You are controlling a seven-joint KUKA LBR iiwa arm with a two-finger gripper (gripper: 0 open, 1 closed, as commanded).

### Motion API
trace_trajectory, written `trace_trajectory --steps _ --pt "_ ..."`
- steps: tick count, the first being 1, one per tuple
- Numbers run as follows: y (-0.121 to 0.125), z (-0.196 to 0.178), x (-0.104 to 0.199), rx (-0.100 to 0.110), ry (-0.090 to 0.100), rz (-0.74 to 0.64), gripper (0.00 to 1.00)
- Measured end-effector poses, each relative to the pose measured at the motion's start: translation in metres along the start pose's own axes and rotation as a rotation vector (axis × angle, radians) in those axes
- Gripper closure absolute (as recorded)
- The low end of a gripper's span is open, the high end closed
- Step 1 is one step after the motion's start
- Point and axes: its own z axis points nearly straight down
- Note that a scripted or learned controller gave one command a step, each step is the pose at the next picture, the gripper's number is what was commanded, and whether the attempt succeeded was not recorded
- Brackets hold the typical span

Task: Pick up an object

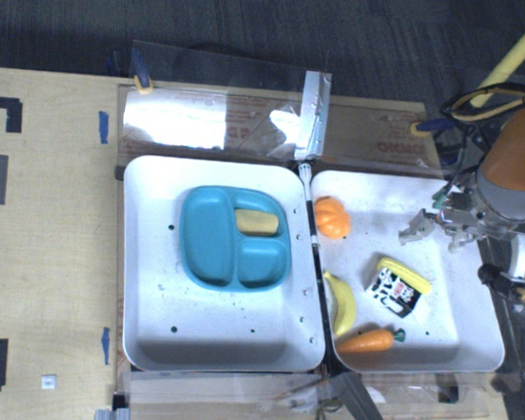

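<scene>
Gripper (439, 226) spread, nothing held, near right bin (480, 351) far edge (bare floor beneath); carton (398, 288) apart.

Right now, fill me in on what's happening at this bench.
A grey robot arm with an orange band reaches in from the right, its pincer over the upper right of the right bin, holding nothing. That bin holds a small orange pumpkin, a banana, a carrot and a yellow-and-black packet. The left bin holds a blue divided plate with a yellow piece on it.
</scene>
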Motion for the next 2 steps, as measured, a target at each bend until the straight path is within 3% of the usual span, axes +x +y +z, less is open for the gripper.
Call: trace_trajectory --steps 1,2 --pt "-0.045 0.042 -0.012 -0.004 0.006 0.064 0.0" --pt "-0.101 0.044 -0.024 -0.015 0.017 0.044 0.0"
